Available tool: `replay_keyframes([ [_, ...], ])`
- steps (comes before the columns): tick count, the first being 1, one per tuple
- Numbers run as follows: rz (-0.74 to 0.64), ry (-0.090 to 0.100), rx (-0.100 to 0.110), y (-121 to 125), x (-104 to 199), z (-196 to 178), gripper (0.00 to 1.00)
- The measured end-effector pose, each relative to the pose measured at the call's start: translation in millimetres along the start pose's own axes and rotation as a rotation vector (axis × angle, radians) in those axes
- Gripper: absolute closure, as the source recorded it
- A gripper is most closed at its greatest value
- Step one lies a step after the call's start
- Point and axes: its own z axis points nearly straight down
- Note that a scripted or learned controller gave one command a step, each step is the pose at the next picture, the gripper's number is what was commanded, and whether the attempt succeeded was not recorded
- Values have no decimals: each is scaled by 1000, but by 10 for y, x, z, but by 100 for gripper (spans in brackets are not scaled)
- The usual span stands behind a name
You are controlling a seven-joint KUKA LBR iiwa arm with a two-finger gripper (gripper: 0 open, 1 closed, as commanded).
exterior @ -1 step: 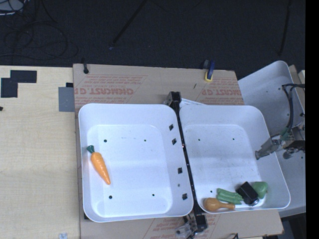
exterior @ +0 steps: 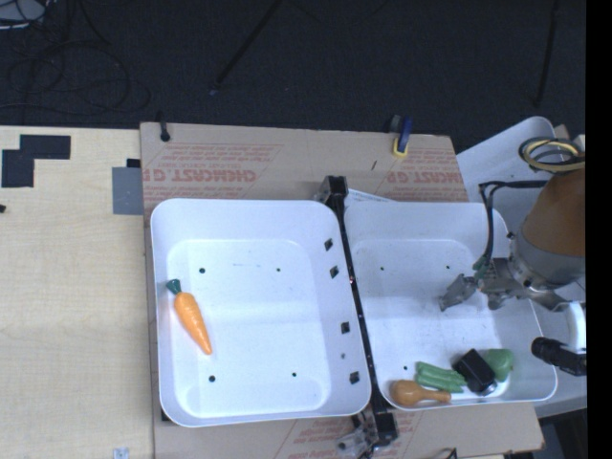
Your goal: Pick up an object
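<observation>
An orange toy carrot [exterior: 192,320] with a green top lies near the left wall of the left bin [exterior: 245,218]. In the right bin [exterior: 421,220], several small objects crowd the front right corner: a tan pear-shaped piece [exterior: 417,393], a green pod [exterior: 441,378], a black block [exterior: 474,369] and a green lump [exterior: 498,360]. My gripper [exterior: 459,293] hangs over the right part of the right bin, above and behind that cluster, with a grey finger [exterior: 453,296] pointing left. Nothing shows between its fingers.
A black divider [exterior: 348,295] runs between the two bins. Both bins rest on a cardboard sheet [exterior: 287,156] with a blue clamp [exterior: 403,136] at its back edge. The arm's body [exterior: 557,220] fills the right side, with a black part [exterior: 559,352] near the bin's right rim.
</observation>
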Motion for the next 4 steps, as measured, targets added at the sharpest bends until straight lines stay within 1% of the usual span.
replay_keyframes([
  [1, 2, 0, 2, 163, 235, 327, 0],
  [2, 5, 0, 2, -619, 530, 309, 0],
  [3, 1, -6, -18, -134, 512, -1671, 0],
  [4, 0, 0, 6, 197, 646, 181, 0],
])
